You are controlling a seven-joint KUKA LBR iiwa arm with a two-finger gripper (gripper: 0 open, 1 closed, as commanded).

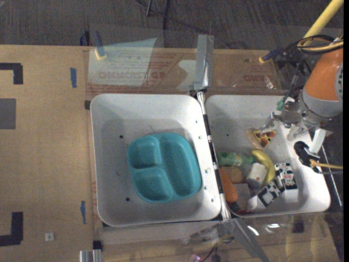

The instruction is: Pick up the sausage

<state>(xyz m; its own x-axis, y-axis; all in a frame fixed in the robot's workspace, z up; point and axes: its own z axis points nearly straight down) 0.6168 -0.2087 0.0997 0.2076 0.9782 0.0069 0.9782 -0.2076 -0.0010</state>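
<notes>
A tan bench (43, 146) carries two shallow white bins side by side. The left bin (109, 119) holds a teal divided plate (163, 166). The right bin (234, 113) holds toy food heaped along its near side: the sausage (228, 187), reddish-orange, lies against the bin's left wall beside a banana (265, 164), with a pizza slice (262, 138) farther back. The gripper (292, 121) hangs over the right bin's far right part, apart from the sausage; whether it is open or closed cannot be told.

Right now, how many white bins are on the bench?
2, side by side: the left bin holds a teal tray; the right bin holds the food items.
</notes>
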